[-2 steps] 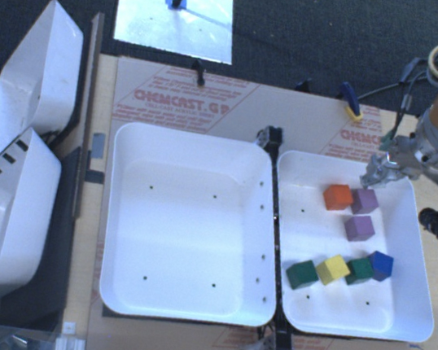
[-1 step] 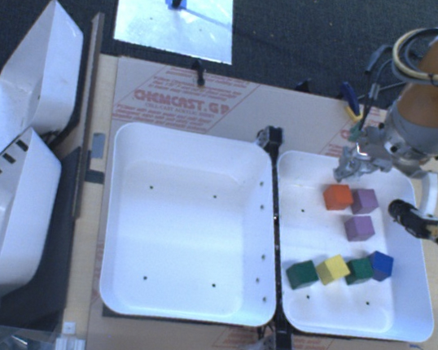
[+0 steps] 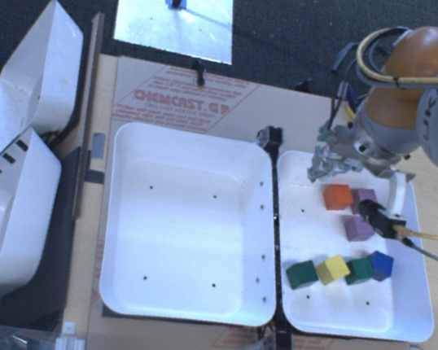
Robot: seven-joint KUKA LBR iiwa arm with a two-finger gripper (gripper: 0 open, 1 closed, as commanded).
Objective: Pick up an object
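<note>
My gripper (image 3: 322, 167) hangs over the far left part of the right bin (image 3: 361, 320), just left of and above an orange block (image 3: 337, 198). Beside the orange block lies a purple block (image 3: 365, 197), and a second purple block (image 3: 357, 228) sits a little nearer. Toward the front of that bin a dark green block (image 3: 300, 274), a yellow block (image 3: 334, 269), another green block (image 3: 359, 271) and a blue block (image 3: 381, 265) form a slanted row. I see nothing in the gripper.
The left bin (image 3: 200, 141) stands next to the right one, with a black divider strip (image 3: 274, 220) between them. A black connector with a yellow cable (image 3: 385, 221) hangs over the purple blocks. Spare white bins (image 3: 12, 179) lean at far left.
</note>
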